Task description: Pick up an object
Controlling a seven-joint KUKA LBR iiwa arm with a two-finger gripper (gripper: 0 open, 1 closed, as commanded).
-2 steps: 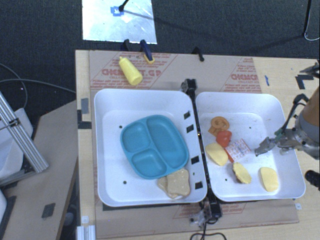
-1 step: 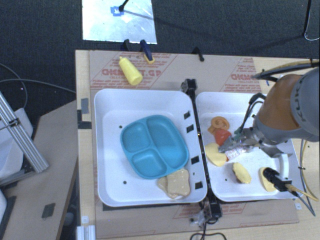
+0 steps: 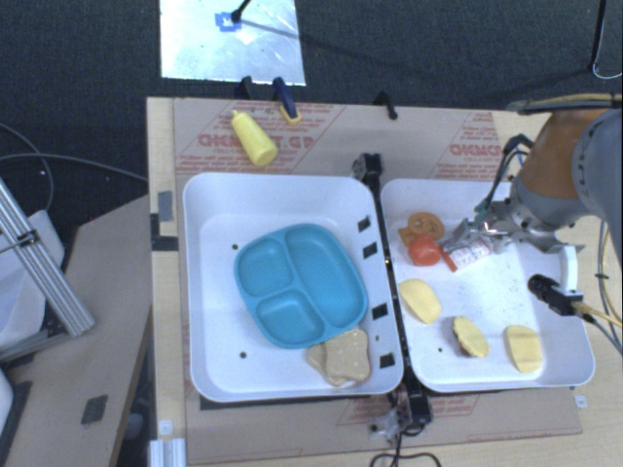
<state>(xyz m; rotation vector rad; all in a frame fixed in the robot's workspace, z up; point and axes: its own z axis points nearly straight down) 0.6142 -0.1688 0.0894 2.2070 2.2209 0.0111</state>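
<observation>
The grey arm reaches in from the right, gripper [image 3: 474, 233] lowered.

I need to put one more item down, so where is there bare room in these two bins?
Left bin: bare strips behind the blue plate and along the left wall. Right bin: an open patch between the gripper and the yellow pieces. Its left side is crowded around the tomato.
</observation>
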